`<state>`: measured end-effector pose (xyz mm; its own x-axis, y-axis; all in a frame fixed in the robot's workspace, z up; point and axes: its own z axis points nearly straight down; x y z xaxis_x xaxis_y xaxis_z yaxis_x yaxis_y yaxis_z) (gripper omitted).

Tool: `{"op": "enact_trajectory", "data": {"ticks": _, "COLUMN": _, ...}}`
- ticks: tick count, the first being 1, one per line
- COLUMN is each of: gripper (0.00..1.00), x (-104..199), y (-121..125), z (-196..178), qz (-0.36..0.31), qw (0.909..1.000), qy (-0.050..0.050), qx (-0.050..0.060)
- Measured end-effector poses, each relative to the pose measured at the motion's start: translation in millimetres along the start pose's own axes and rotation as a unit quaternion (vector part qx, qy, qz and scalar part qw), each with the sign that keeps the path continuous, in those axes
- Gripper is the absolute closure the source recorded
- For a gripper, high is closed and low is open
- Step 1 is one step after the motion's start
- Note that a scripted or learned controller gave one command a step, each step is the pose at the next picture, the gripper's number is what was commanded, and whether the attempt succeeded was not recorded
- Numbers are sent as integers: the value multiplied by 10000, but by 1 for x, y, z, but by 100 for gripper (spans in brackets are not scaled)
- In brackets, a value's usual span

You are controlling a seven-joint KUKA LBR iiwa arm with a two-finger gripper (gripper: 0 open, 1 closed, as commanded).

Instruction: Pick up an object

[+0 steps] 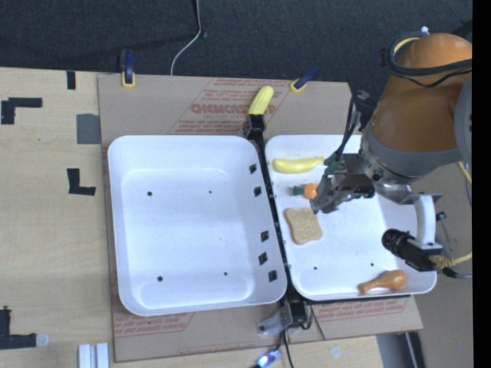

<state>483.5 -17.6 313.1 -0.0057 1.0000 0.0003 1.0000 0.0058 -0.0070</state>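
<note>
Carrot point(310, 192) is the small orange toy in the right bin point(349, 282), and it sits just to the left of the gripper point(328, 198), almost touching it. I cannot tell if the gripper is wide or closed (it looks like one dark lump from up here). A banana point(298, 164) lies flat above the carrot, pointing side to side. A slice of bread point(304, 225) lies below it. An orange chicken leg point(383, 283) sits far off near the bin's bottom edge.
</note>
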Motion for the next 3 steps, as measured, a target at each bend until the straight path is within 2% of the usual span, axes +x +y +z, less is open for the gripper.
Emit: {"op": "enact_trajectory", "data": {"ticks": 3, "gripper": 100, "x": 1, "y": 0, "z": -28, "qz": -22, "qw": 10000, "qy": 0, "qx": 25}}
